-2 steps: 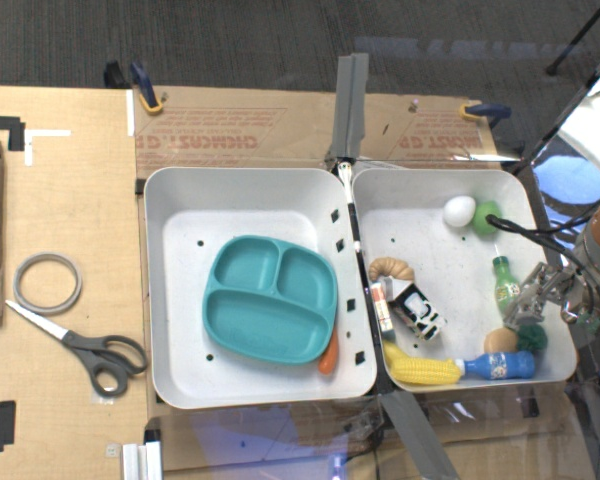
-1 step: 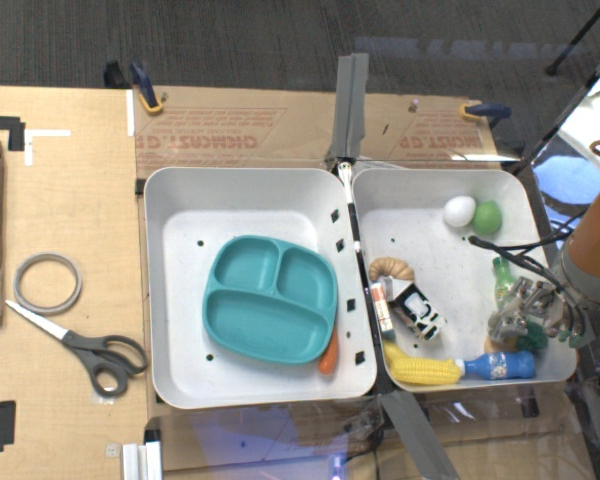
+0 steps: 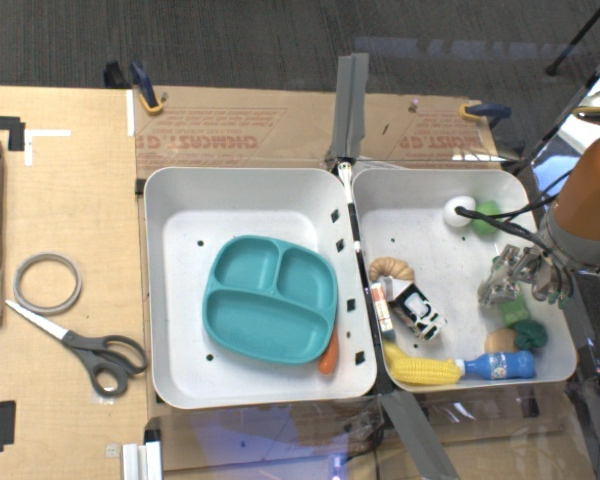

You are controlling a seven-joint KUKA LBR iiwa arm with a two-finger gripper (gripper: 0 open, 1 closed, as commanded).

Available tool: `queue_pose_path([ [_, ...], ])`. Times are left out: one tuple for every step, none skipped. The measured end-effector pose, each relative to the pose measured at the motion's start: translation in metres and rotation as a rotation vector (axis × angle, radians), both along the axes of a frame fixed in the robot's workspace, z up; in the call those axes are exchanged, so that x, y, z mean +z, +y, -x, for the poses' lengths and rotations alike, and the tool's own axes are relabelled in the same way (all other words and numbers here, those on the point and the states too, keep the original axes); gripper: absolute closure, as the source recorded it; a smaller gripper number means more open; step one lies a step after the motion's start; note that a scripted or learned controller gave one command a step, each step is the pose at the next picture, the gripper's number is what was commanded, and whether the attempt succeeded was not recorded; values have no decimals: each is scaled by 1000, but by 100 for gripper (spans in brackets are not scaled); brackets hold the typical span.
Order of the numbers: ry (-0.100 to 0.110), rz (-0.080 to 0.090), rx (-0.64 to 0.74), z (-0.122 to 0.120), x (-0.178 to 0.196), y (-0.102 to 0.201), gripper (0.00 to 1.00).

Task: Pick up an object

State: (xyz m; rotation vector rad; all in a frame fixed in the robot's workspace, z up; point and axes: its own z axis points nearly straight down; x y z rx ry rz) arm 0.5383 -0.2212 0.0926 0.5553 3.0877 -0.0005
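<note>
One gripper point(image 3: 502, 286) low in right bin point(image 3: 420, 203), approach step; finger state unclear. Next: close on green block point(image 3: 526, 318).

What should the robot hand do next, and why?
Probably lower a little onto the green block. The gripper hangs just above it in the right bin, and nothing shows between its fingers.

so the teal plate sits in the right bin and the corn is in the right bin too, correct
Not quite. The camera view shows the teal plate in the left bin, not the right one. The corn is in the right bin, as you said.
</note>
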Motion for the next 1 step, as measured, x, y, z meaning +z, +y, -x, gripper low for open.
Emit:
queue_pose_path([
  [-6, 2, 1, -2, 11, 0, 100],
])
